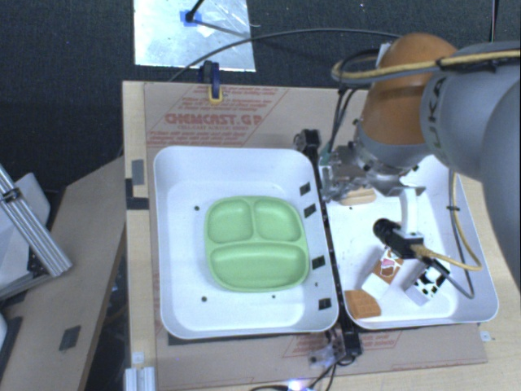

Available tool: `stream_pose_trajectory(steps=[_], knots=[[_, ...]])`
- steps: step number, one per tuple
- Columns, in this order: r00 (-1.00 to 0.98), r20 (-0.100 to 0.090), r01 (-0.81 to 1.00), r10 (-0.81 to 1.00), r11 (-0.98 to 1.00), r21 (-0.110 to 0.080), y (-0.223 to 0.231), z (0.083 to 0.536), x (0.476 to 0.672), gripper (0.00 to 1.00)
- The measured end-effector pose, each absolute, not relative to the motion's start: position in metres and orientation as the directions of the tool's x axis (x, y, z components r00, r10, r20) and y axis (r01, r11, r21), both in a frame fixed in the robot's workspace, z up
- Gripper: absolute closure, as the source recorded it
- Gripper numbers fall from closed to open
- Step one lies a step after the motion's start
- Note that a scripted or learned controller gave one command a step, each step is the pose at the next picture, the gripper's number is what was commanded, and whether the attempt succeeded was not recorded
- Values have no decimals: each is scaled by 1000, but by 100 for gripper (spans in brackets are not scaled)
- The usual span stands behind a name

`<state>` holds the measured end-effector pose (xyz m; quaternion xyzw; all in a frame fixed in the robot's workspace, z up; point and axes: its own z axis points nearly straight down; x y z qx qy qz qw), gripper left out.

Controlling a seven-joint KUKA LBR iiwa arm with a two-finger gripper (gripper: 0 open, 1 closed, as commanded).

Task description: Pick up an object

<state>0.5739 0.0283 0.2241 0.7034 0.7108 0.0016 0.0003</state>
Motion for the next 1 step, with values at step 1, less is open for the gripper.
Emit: stream_pose_trajectory(steps=[1], knots=[[-11,3,1000,1000,11,3,84,232,579,100]])
